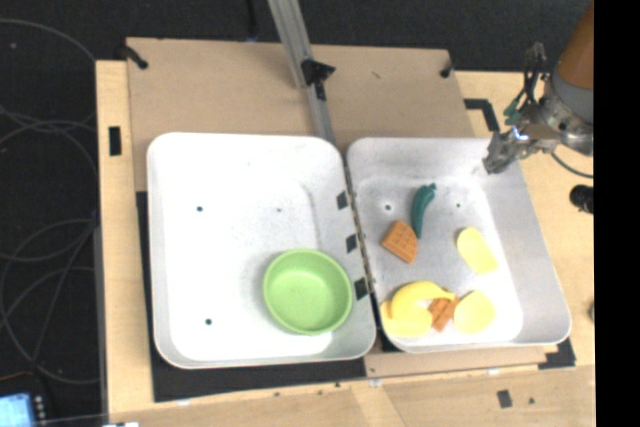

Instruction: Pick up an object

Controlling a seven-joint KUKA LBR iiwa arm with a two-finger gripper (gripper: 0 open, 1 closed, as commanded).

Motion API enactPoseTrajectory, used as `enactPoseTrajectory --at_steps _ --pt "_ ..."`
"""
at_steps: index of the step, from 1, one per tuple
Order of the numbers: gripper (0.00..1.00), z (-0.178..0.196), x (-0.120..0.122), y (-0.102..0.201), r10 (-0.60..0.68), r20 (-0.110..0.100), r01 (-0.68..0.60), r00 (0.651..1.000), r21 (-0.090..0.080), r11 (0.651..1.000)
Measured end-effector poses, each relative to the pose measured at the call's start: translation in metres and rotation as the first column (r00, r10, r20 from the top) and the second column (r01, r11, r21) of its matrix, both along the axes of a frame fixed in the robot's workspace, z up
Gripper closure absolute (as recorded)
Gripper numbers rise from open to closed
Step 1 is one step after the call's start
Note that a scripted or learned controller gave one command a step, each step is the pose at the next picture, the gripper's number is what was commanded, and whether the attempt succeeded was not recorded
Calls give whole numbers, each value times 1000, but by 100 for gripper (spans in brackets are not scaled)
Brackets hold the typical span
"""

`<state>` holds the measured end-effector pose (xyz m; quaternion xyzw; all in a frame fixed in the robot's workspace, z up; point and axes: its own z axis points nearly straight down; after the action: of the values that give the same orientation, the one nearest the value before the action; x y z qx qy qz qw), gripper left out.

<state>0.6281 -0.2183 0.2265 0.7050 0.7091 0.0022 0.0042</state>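
Two white bins, green bowl in left, gripper over right bin's far edge, grip state unclear.

Grey arm with orange band, dark cables, small metallic jaws.

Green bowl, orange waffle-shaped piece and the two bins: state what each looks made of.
Green bowl: likely moulded plastic, one even lime colour, smooth, soft sheen at the rim.
Orange waffle-shaped piece: probably plastic or rubber toy food; grid texture, flat colour, matte.
Left bin and right bin: seemingly thin formed plastic, white, rounded corners, speckled with grey scuffs.
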Motion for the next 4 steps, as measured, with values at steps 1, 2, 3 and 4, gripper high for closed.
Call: enactPoseTrajectory --at_steps 1,2,3,4 --pt "100 23 1 -1 0 -4 0 1000 2 1000" --pt "100 24 -5 57 1 -7 -1 1000 3 1000" --pt "100 32 -6 105 1 -7 -1 1000 5 1000" --pt "100 21 -9 159 0 -9 0 1000 4 1000"
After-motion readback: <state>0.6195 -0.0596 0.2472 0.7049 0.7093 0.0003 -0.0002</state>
